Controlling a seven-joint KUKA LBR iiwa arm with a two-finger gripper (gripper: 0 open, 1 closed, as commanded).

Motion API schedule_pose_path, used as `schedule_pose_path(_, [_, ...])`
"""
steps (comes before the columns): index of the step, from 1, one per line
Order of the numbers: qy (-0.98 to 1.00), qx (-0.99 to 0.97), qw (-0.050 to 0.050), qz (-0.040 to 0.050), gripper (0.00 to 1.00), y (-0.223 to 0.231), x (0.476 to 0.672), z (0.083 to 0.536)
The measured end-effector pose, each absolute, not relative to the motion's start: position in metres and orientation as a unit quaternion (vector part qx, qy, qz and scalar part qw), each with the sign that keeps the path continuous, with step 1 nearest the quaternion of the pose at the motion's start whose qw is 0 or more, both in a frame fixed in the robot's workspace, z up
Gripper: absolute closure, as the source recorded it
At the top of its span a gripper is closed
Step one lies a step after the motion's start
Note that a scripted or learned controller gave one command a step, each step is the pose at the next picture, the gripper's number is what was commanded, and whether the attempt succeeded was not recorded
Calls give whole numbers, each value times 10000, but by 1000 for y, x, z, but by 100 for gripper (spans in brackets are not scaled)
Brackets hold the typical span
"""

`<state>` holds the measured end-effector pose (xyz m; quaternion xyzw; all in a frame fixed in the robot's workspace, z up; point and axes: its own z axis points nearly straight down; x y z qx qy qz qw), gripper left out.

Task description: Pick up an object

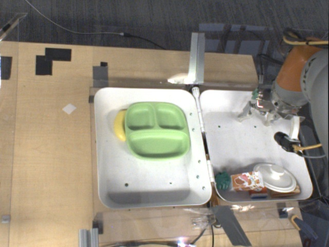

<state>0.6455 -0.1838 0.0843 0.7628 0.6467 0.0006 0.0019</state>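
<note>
My gripper (255,115) hangs over the upper right part of the right bin (231,143), fingers spread apart with nothing between them. Along that bin's front wall lie a small dark green object (222,180), an orange and red carton (248,182) and a white round bowl (276,177), all well below the gripper. In the left bin (149,187) sits a green divided plate (156,129), with a yellow banana-like piece (119,125) poking out from under its left edge.
A metal post (197,60) stands at the back between the bins, and a divider rail (201,138) separates them. Black cables (290,143) hang beside the arm at the right bin's right wall. Wooden bench top (46,153) stretches to the left.
</note>
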Motion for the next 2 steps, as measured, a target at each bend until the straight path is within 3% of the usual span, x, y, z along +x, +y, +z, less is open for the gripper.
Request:
schedule_pose_path(1, [6560, 7547, 20, 32, 0, -102, 616, 87])
schedule_pose_path(2, [6889, 7248, 29, 12, 0, -154, 643, 85])
